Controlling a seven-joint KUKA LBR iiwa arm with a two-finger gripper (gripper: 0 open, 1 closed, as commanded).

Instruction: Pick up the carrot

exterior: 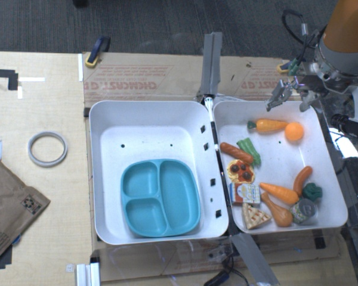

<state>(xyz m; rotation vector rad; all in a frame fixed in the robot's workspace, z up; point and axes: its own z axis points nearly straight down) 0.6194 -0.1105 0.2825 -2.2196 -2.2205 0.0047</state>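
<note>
An orange carrot with a small green stub on its left end lies near the far side of the right bin, beside an orange ball. A second carrot-like orange cone lies toward the bin's near right. My gripper hangs over the bin's far rim, just beyond and slightly right of the first carrot. Its two fingers are spread open with nothing between them.
The right bin also holds a red sausage, green beans, a pizza slice, an orange sausage, a squash, a can and a green piece. The left bin holds a blue divided tray.
</note>
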